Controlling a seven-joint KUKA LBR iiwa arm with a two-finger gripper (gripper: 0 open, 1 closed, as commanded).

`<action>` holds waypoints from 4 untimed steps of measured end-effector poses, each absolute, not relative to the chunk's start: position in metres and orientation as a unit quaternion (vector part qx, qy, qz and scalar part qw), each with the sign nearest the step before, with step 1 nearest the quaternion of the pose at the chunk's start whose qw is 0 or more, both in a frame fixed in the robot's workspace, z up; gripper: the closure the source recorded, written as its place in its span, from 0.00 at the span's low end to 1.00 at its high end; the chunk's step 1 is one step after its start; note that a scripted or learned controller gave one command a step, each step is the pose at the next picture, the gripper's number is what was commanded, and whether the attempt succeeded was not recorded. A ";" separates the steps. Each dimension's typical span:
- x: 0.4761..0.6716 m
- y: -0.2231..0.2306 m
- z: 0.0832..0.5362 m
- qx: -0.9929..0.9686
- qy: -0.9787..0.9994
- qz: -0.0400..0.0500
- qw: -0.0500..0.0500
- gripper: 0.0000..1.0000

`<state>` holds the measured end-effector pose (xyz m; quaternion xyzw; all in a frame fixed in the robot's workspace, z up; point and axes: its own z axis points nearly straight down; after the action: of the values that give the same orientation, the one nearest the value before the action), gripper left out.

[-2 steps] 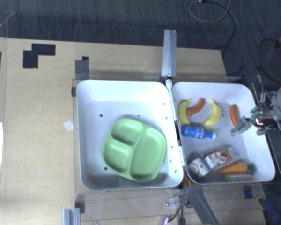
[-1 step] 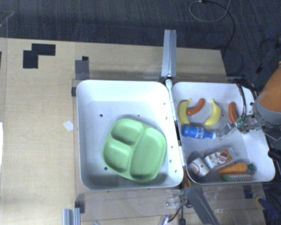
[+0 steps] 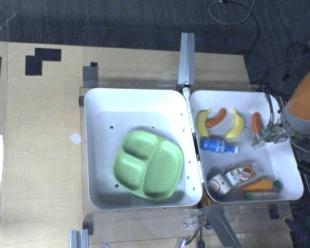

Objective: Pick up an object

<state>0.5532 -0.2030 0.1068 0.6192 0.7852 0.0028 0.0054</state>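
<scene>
Nearest us, along the six o'clock edge of the right bin (image 3: 297,192), we see a toy carrot (image 3: 258,185) lying flat, with a small carton (image 3: 241,174) and a can (image 3: 217,184) just beside it toward nine o'clock. In the left bin (image 3: 95,154) a green divided tray (image 3: 149,164) rests tilted toward the near wall. Farther back, mid-bin on the right, a blue bottle (image 3: 217,146) lies on its side. Beyond it sit two bananas (image 3: 235,125) with a sausage (image 3: 216,118) across them, and another sausage (image 3: 256,122) at three o'clock of these. The claw (image 3: 266,136) hovers just beside that second sausage, near the bin's three o'clock wall; we cannot tell how far it is parted, and we see nothing between its tips. The wooden counter (image 3: 36,138) stretches off at nine o'clock.
</scene>
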 end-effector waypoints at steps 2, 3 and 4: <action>0.553 -0.172 0.304 0.718 0.696 0.002 0.003 1.00; 0.523 -0.181 0.306 0.763 0.647 0.001 0.002 1.00; 0.488 -0.189 0.288 0.806 0.592 0.001 0.001 1.00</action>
<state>0.4881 -0.1894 0.2876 0.8060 0.5919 0.0008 0.0013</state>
